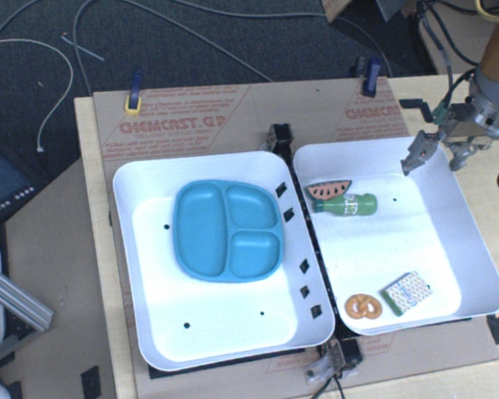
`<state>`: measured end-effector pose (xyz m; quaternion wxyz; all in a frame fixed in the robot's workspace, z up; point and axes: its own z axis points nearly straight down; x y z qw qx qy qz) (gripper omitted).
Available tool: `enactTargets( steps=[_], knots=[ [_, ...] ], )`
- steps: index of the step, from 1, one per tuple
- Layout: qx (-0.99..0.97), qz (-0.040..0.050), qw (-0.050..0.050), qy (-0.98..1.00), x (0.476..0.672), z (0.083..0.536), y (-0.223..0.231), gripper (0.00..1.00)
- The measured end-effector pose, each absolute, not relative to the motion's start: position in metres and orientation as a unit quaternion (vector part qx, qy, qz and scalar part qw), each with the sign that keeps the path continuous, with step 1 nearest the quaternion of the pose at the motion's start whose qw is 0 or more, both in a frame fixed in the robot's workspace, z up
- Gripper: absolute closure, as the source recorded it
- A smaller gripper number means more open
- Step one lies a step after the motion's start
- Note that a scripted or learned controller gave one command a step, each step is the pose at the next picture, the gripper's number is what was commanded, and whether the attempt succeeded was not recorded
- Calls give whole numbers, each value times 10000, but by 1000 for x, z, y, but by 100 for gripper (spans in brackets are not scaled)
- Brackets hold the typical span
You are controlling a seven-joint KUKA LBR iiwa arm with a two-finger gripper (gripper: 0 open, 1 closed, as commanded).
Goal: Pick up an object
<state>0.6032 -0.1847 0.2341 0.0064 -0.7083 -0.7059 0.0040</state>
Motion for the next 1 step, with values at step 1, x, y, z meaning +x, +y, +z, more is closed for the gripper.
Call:
enactTargets(
  steps=[1],
  knots=[
    [-7071, 1, 3, -7071, 606, 243, -184, 0]
  ],
)
